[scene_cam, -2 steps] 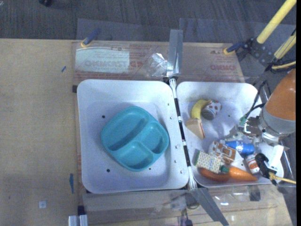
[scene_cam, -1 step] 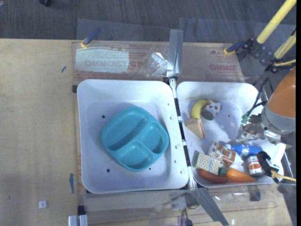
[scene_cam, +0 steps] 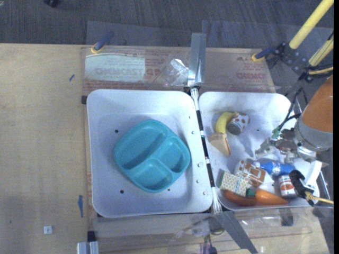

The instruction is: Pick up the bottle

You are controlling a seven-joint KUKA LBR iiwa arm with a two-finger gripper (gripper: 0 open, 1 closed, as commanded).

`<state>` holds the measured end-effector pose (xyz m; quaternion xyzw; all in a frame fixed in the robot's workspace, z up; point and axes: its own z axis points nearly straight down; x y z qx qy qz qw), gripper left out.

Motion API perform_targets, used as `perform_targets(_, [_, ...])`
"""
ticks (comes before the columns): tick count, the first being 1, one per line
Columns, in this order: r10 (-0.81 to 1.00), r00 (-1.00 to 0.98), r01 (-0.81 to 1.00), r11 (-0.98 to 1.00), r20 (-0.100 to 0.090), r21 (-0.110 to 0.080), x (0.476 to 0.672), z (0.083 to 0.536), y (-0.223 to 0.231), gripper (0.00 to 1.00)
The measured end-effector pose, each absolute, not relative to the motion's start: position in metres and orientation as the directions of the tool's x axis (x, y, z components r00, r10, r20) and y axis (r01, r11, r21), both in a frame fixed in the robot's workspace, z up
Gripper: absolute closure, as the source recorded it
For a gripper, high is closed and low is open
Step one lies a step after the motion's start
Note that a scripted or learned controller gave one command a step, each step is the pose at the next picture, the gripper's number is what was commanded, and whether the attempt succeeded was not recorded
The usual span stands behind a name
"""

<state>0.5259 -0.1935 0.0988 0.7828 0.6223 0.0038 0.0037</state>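
In the right bin (scene_cam: 249,100), a small blue bottle-like object (scene_cam: 274,168) lies on its side near the right wall. Just in front of it stands a small red-labelled container with a dark cap (scene_cam: 288,186); I cannot tell which of the two is the bottle. The arm's orange band (scene_cam: 323,110) and grey wrist (scene_cam: 313,136) come in from the right. My gripper (scene_cam: 278,142) hangs over the right half of this bin, slightly behind the blue object and apart from it. Nothing shows in its grasp.
The right bin also holds a banana (scene_cam: 224,121), a small printed can (scene_cam: 239,123), a tan wedge (scene_cam: 220,143), patterned boxes (scene_cam: 242,177) and a carrot (scene_cam: 254,197). A teal divided tray (scene_cam: 152,155) lies in the left bin (scene_cam: 100,142). Crumpled plastic (scene_cam: 177,70) sits behind the bins.
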Motion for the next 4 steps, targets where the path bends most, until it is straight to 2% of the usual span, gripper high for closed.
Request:
perform_targets(1, [0.974,0.226,0.974,-0.226,0.001,0.012,0.526,0.108,-0.194,1.0])
perform_targets(2, [0.974,0.226,0.974,-0.226,0.001,0.012,0.526,0.108,-0.194,0.0])
perform_targets(3, [0.972,0.233,0.972,-0.233,0.002,0.01,0.497,0.088,-0.193,0.0])
perform_targets(4, [0.972,0.235,0.972,-0.235,0.001,0.015,0.498,0.099,-0.195,1.0])
